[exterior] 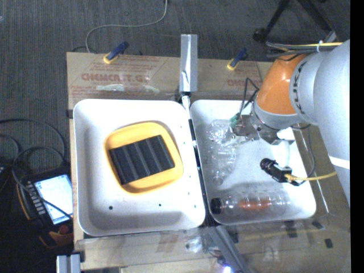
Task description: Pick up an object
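The grey arm (335, 95) enters from the right, its orange band (276, 92) above the wrist, with the pincer (244, 127) pointed down and to the left.

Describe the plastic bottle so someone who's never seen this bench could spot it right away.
Find the right-hand white bin, the one the arm reaches over. Along its near edge lies a clear plastic bottle on its side, dark cap pointing left. Unlike the crumpled clear wrap above it, it is smooth, with an orange-red patch inside.
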{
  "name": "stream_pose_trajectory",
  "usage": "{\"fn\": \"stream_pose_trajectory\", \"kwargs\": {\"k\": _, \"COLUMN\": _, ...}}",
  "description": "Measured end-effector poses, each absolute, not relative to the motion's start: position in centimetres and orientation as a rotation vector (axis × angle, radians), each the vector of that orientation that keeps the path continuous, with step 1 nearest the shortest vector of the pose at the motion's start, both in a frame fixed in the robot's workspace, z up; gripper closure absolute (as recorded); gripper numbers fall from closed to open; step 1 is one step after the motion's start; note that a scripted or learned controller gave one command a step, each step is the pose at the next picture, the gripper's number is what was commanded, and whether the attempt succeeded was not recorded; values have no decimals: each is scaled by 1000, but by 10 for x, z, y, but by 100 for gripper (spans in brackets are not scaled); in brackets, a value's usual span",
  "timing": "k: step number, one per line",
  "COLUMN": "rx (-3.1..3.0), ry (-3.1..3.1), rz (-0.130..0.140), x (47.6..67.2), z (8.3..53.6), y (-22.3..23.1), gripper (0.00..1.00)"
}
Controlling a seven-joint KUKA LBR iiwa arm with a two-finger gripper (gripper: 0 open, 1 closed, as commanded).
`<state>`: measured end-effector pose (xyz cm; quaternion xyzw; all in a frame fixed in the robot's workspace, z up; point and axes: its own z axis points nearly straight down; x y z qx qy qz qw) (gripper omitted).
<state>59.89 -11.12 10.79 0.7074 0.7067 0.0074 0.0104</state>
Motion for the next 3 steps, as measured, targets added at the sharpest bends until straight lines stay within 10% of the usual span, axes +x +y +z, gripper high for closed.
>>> {"fn": "stream_pose_trajectory", "kwargs": {"k": 1, "rx": 2212, "ry": 2212, "rz": 14, "x": 596, "z": 103, "y": -110, "gripper": 0}}
{"fn": "stream_pose_trajectory", "kwargs": {"k": 2, "rx": 2135, "ry": 2303, "rz": -2, "x": 654, "z": 91, "y": -104, "gripper": 0}}
{"fn": "stream_pose_trajectory", "kwargs": {"k": 3, "rx": 2133, "ry": 2298, "rz": -3, "x": 655, "z": 106, "y": -106, "gripper": 100}}
